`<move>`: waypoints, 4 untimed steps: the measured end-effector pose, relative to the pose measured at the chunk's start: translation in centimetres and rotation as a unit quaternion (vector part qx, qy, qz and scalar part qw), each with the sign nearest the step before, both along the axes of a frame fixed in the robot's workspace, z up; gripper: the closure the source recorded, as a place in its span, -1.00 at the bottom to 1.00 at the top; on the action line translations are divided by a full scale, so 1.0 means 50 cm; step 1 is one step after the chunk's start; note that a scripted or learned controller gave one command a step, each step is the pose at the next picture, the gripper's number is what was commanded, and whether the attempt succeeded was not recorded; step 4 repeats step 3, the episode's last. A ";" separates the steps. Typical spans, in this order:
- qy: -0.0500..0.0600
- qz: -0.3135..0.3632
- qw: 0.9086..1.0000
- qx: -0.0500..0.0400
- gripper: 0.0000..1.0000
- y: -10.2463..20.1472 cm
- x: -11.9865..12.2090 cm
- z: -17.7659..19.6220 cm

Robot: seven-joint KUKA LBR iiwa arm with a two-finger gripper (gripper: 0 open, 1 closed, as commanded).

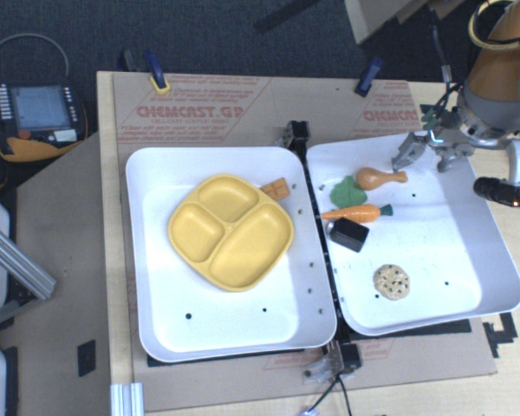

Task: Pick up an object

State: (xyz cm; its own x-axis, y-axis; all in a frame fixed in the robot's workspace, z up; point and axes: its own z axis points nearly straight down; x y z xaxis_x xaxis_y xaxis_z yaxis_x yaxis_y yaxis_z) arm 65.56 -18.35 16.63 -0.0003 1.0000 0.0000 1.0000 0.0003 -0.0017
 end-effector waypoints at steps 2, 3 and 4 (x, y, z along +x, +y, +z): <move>-0.006 0.001 1.000 -0.003 -1.00 -0.017 0.006 -0.147; -0.014 0.001 1.000 -0.001 1.00 -0.011 0.015 -0.114; -0.014 0.001 1.000 -0.001 1.00 -0.011 0.015 -0.114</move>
